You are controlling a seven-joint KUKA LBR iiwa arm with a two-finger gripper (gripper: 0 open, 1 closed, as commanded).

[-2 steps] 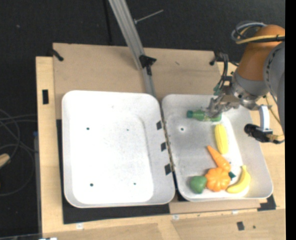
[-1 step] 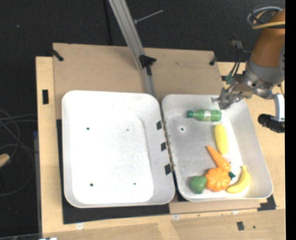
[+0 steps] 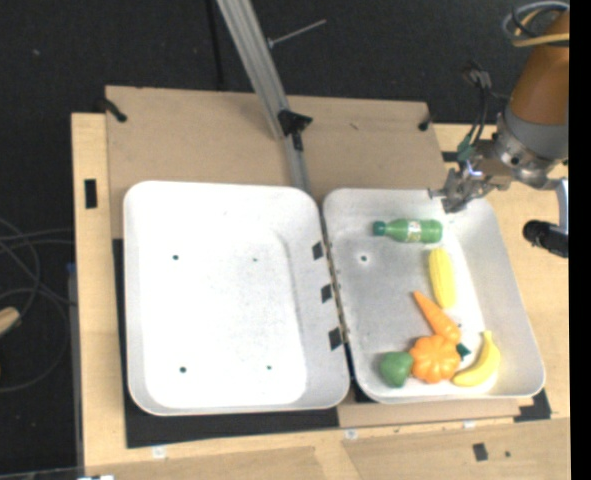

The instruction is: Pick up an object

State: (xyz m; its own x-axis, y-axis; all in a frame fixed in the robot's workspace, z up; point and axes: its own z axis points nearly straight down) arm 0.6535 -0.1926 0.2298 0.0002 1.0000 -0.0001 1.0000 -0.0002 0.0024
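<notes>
While the claw (image 3: 459, 194) hangs at the upper right of the frame, just over the far right corner of the right bin (image 3: 510, 268), nothing sits between its fingers that I can see, and whether they stand apart or closed I cannot tell; the tip is a small dark blur against the bin's rim.

The things to pick all lie in that right bin. A bottle (image 3: 408, 230) lies on its side near the top, closest to the claw. Below it a corn cob (image 3: 441, 276) lies lengthwise, then a carrot (image 3: 435, 314) slanting down. At the bottom a pumpkin (image 3: 434, 359) is crowded by a green pepper (image 3: 396, 368) on its left and a banana (image 3: 478, 362) on its right. The left bin (image 3: 225, 298) holds none of them.

To my eye the risks are plain. The claw is so near the rim that a straight drop could catch the wall rather than any object. The bottle is round and on its side, so it may roll or squirt out of a pinch. In the bottom cluster the pieces touch, and fingers coming down there could jam on two at once or nudge them apart.

The arm (image 3: 540, 88) is cut off by the frame's right side, so its pose is a guess. The claw's height above the bin is also hard to judge from this slant.
</notes>
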